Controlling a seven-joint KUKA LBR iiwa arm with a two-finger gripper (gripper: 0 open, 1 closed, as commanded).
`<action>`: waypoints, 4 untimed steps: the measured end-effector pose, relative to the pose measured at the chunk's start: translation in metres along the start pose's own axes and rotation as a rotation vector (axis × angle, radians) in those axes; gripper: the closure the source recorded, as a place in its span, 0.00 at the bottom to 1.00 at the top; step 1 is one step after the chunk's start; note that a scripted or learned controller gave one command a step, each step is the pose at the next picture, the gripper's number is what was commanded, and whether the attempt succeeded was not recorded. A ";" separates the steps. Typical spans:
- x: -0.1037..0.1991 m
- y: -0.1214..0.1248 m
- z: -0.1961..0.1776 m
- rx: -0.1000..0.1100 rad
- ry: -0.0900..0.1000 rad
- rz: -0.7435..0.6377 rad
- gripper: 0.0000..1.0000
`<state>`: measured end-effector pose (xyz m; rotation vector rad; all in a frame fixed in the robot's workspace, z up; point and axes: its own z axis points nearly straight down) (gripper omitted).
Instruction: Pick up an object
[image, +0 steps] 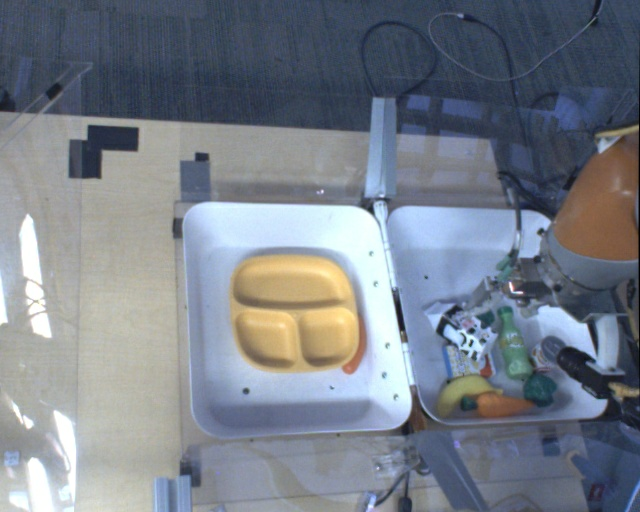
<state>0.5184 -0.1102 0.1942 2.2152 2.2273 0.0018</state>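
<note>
In the right bin (440, 240) lies a pile of small objects: a yellow banana (462, 391), an orange carrot (503, 405), a green bottle (512, 344), a black-and-white item (465, 333) and a dark green piece (540, 388). My gripper (508, 284) hangs over the right side of this bin, just above the top of the pile near the green bottle. The grey wrist and orange band (600, 205) rise behind it at the right edge. Nothing is visibly held.
The left bin (205, 300) holds a yellow divided tray (295, 310) with a small orange piece (352, 360) at its lower right corner. A metal divider (381, 150) runs between the bins. Cables lie on the dark floor behind the bench.
</note>
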 end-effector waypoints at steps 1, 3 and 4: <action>0.052 -0.017 -0.097 -0.004 -0.001 -0.163 0.00; 0.112 -0.026 -0.057 -0.001 0.000 -0.146 0.00; 0.035 -0.016 -0.035 -0.003 -0.001 -0.324 0.00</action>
